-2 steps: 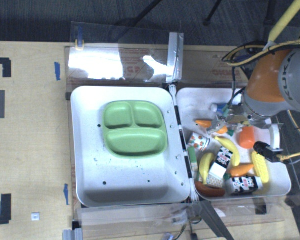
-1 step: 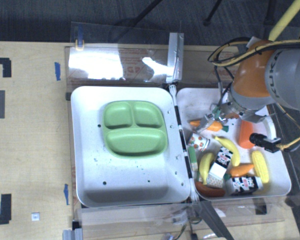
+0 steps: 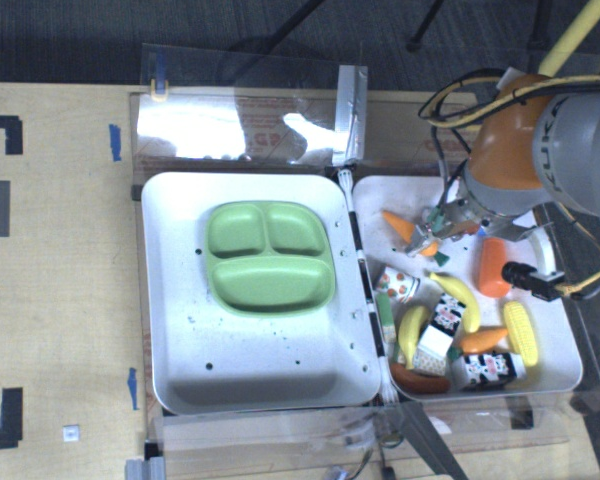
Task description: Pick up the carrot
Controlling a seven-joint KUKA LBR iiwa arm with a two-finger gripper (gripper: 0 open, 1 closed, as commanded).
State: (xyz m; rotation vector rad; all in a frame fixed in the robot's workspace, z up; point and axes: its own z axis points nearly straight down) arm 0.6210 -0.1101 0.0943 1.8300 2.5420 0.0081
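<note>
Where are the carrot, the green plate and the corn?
carrot (image 3: pixel 400 226): camera view, middle of its orange body, right bin's far part.
green plate (image 3: pixel 270 256): camera view, ridge between its compartments, left bin.
corn (image 3: pixel 521 332): camera view, middle of the yellow cob, right bin's right side.

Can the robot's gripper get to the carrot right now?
Probably yes. The gripper sits right beside the carrot near the far end of the right bin, and nothing lies on top of the carrot.
</note>
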